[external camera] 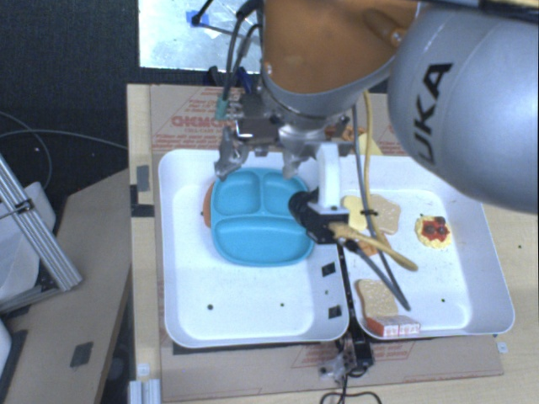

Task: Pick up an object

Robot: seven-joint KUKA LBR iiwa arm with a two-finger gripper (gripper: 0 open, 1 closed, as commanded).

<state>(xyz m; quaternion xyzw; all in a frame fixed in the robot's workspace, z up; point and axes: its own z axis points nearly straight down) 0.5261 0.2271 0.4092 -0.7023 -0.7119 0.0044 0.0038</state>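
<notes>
The blue tray [257, 217] is seen lying flat in the left bin [181, 310], its long axis roughly across the view, bare floor left toward the near rim, while the gripper [257, 168] is spread over its far edge, nothing pinched.

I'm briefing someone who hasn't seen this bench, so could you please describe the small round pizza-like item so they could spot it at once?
Start at the right-hand white bin. Near its right wall, past the tan toast-like slices, lies the small round toy pizza. It is the one yellow disc with red topping; its neighbours are plain tan, long or boxy.
</notes>
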